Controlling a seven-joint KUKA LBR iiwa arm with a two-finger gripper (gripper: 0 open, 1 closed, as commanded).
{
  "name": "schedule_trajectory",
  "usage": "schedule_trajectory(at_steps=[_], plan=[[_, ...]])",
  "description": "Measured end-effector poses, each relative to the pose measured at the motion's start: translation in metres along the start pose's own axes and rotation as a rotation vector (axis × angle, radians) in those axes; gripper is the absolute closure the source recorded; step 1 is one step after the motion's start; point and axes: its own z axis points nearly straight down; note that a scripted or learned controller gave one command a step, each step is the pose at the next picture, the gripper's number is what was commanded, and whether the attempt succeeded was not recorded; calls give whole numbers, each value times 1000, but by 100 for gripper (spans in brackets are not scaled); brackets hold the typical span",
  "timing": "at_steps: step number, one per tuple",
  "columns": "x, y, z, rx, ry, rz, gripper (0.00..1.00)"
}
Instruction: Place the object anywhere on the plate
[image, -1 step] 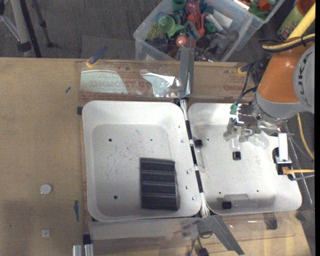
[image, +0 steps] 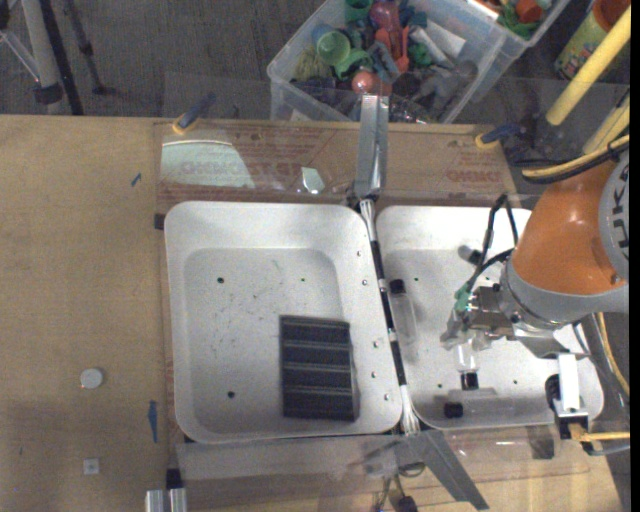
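A dark ribbed rectangular plate (image: 318, 367) lies flat in the left bin (image: 200, 300), near its front right corner. My gripper (image: 465, 352) hangs low over the middle of the right bin (image: 425, 235), well to the right of the plate and across the divider between the bins. A small dark piece (image: 468, 380) sits on the bin floor just below the gripper, and I cannot tell whether it is touched or held. Another small dark piece (image: 453, 408) lies near the right bin's front wall.
A small dark item (image: 397, 288) rests by the right bin's left wall. The grey arm with its orange band (image: 565, 250) covers the right bin's right side. A clear tub of colourful toys (image: 390, 50) stands behind the bins. Bare wooden bench (image: 80, 300) stretches to the left.
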Motion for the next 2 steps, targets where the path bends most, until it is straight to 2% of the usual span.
schedule_trajectory(at_steps=[1, 2], plan=[[66, 55, 0, -3, -1, -165, 100], [128, 11, -1, -1, 0, -167, 100]])
